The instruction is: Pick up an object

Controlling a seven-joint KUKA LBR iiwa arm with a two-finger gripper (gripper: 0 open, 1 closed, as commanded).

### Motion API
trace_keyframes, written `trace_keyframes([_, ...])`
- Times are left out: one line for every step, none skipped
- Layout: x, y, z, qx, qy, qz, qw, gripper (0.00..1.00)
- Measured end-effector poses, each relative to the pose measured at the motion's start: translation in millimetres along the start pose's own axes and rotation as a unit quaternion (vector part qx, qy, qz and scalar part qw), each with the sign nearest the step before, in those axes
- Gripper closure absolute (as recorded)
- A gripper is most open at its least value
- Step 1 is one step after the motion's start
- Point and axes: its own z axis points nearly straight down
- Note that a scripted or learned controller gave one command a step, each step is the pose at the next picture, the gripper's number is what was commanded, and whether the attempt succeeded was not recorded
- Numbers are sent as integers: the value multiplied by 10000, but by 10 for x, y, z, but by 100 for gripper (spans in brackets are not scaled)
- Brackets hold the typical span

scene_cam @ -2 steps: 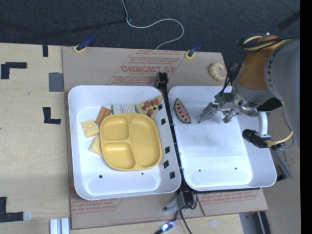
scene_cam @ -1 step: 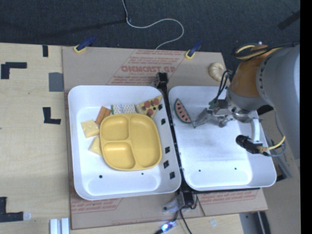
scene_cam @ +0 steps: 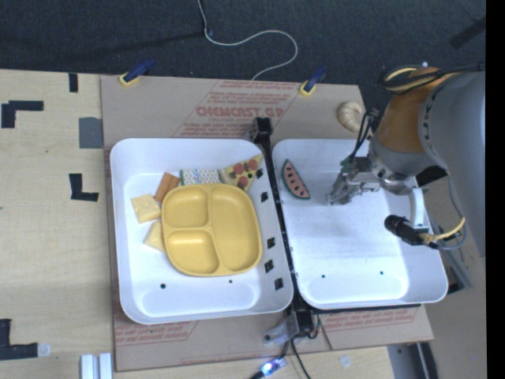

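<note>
A toy watermelon slice (scene_cam: 296,180) lies at the left wall of the right bin (scene_cam: 371,287). My gripper (scene_cam: 341,194) hangs over the upper middle of that bin, a short way right of the slice, with nothing seen between its fingers. In the left bin (scene_cam: 142,290) a yellow divided plate (scene_cam: 211,229) rests on top of several small toys: a pizza slice (scene_cam: 243,172), a patterned piece (scene_cam: 199,177), a brown cracker (scene_cam: 166,186) and pale yellow wedges (scene_cam: 145,208).
The grey arm with its orange band (scene_cam: 406,125) comes in from the right over the right bin's upper corner. A black cable end (scene_cam: 404,229) hangs over the bin's right side. A beige lump (scene_cam: 349,115) sits on the cardboard behind the bin.
</note>
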Motion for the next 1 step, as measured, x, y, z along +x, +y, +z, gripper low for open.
trace_keyframes([34, -88, -517, -10, 9, 10, 10000, 100])
